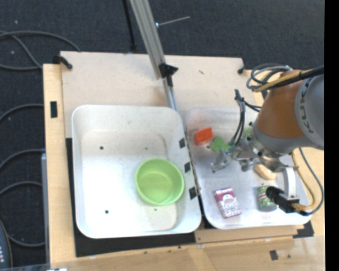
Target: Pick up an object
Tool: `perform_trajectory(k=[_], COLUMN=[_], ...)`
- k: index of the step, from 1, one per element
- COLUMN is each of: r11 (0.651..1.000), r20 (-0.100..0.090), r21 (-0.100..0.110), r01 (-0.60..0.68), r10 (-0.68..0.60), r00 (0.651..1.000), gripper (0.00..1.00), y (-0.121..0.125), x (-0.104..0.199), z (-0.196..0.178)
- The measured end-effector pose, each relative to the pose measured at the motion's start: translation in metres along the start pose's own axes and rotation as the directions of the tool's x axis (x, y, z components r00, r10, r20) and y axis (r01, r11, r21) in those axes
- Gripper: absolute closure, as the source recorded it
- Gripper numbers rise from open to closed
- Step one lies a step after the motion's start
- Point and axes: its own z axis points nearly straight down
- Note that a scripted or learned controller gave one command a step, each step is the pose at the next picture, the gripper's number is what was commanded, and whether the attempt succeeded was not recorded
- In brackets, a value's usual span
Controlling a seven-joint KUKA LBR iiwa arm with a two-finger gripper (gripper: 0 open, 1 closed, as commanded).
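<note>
While the gripper (221,164) hangs low in the right bin (212,222), finger state impossible to tell, 1 green object (218,145) lies just beyond it, touching or nearly so; orange block (203,135) farther left.

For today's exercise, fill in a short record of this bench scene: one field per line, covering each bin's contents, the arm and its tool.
left bin: green bowl, upright, near its right wall
right bin: orange block, green piece, red-and-white packet, small green packet, pale beige item
arm: over the right bin
tool: low, just below the green piece; nothing seen held
</note>
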Motion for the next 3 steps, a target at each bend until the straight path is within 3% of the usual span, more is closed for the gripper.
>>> perform_trajectory(k=[1, 2, 3], r11=[1.000, 1.000, 1.000], r20=[-0.001, -0.002, 0.000], r21=[-0.001, -0.006, -0.010], r01=[0.000, -0.006, -0.004], r10=[0.000, 0.006, 0.004], r00=[1.000, 1.000, 1.000], gripper=[0.00, 1.00, 1.00], y=[0.000, 0.001, -0.001], x=[-0.001, -0.001, -0.009], z=[0.051, 0.039, -0.022])
